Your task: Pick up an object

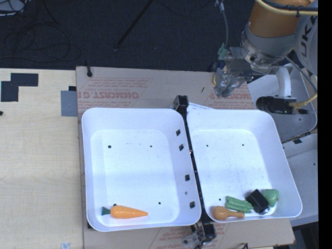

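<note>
The toy carrot (pixel 128 212) lies alone in the left bin (pixel 93 139), near its front wall. You will likely find it light, rigid and slick, so take it across its thick orange middle. The gripper (pixel 226 85) hangs beyond the right bin (pixel 282 139); its state I cannot tell.

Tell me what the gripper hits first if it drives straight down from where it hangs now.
Probably the cardboard sheet behind the right bin, or that bin's far rim. The gripper hangs above that spot, pointing down. Depth is hard to judge from this slanted view.
</note>
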`<action>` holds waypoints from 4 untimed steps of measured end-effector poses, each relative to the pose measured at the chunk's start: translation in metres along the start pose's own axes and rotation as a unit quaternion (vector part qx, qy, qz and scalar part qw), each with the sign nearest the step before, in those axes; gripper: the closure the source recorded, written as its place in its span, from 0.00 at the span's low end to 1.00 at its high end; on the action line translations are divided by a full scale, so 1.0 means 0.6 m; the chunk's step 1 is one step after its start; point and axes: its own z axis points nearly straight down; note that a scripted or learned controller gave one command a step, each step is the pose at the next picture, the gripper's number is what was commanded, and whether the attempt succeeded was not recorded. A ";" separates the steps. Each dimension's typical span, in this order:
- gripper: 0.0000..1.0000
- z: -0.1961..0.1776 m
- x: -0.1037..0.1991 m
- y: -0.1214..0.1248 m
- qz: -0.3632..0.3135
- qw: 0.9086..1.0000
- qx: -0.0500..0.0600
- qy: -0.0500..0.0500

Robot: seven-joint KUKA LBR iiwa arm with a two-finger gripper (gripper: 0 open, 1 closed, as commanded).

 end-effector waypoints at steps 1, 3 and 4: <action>1.00 -0.173 -0.002 -0.065 0.002 1.000 -0.011 -0.001; 1.00 0.060 0.261 -0.150 -0.001 1.000 0.000 -0.002; 1.00 0.136 0.201 -0.059 0.004 1.000 -0.005 -0.002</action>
